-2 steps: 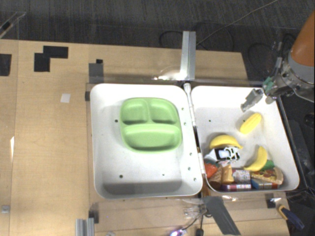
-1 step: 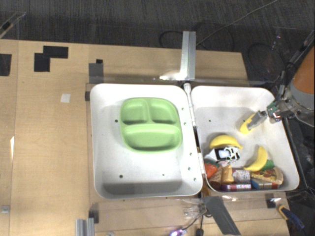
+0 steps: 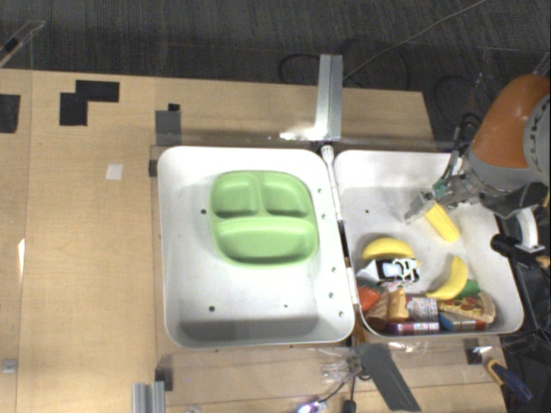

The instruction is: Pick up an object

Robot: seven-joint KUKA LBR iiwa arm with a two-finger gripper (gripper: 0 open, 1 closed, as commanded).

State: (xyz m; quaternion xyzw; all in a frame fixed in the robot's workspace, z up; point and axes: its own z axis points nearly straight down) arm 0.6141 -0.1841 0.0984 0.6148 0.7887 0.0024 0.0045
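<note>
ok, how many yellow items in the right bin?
3. One yellow piece lies by the hand near the bin's top; a second sits mid-bin above the pile; a banana lies lower right. The clutter may hide more.

Two bins side by side on tabletop (image 3: 77, 231).
Left bin (image 3: 185, 317): divided plate (image 3: 263, 216). Right bin (image 3: 379, 179): toy food heaped at near edge.

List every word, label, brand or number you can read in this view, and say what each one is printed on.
No text can be read.
Black and white item in the right bin: bears markings, too blurred to read.
Packages along that bin's near edge: printed colours, lettering too small to read.
Green divided plate in the left bin: no text seen.
</note>
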